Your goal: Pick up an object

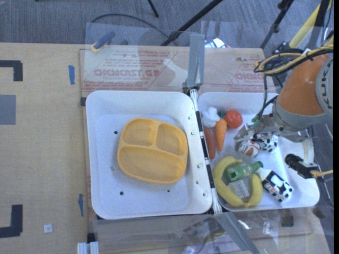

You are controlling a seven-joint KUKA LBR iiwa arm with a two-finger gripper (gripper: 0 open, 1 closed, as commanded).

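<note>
Looking at my feed right now, I'd call the pick barely started. The arm (302, 91) reaches in from the right and the gripper (249, 136) is down low in the right bin (310, 192), sitting among the toys near the middle of it. Whether the pincer is open or closed I honestly cannot tell, it's a grey blur against clutter. Right at its tip there's a small white and orange toy (249, 148), touching or nearly so, with a little cow (268, 142) just beside it. Nothing looks lifted; everything seems to rest on the bin floor. Other candidates in that bin: a carrot (220, 134), a tomato (233, 118), a white toy (211, 114) at the top left corner, a banana (226, 192) curled round a green bottle (243, 172), and a 2nd cow (278, 186) near the front right. The left bin (100, 157) has just 1 yellow tray (152, 150) in it, well apart from the action. So my guess: approach is done or nearly done, while the grasp itself and the lift are both left to do.
</note>
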